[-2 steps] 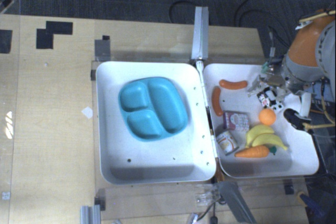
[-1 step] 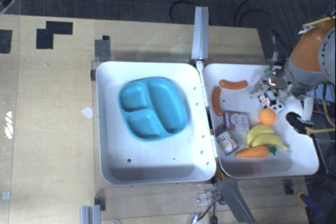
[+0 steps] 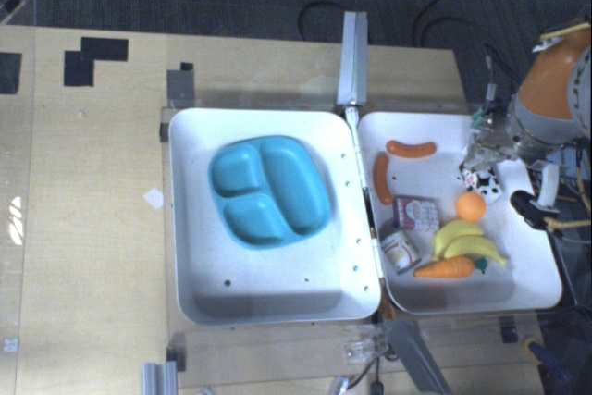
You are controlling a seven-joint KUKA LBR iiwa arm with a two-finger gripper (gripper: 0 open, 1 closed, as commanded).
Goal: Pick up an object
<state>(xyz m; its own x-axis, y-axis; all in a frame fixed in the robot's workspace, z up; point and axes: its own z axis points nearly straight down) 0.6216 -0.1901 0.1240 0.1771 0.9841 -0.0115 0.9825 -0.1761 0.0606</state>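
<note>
The grey arm (image 3: 555,97), with its orange band above the wrist, reaches in from the right and hangs over the far right part of the right bin (image 3: 536,291). Its tool (image 3: 481,164) points down toward the bin floor, just above a small black-and-white object (image 3: 491,188) that looks like a cow-patterned toy. Whether the tool is spread or pressed together cannot be told; the metal parts at its tip blur together, and nothing can be seen pinched in it.

The right bin holds all the loose things. An orange ball-like fruit (image 3: 471,206) lies just beside the black-and-white object, on its near left side. Below it sits a bunch of yellow bananas (image 3: 467,242), curved, with a greenish tinge on the nearer one. Touching the bananas from the front is a carrot (image 3: 446,268), orange with a green stub at its right end, lying nearly level. To the left of the bananas stands a small purple-and-white carton (image 3: 417,214), and just below that a small can (image 3: 400,251) lies tilted on its side near the bin's left wall. Two reddish-orange sausages complete the set: one (image 3: 411,148) lies level near the far wall, the other (image 3: 381,178) runs lengthwise along the left wall.

The left bin (image 3: 190,282) carries a blue divided plate (image 3: 270,190) with three compartments, set slightly turned, near the bin's middle. Both bins rest side by side on the pale wooden table (image 3: 92,227).
</note>
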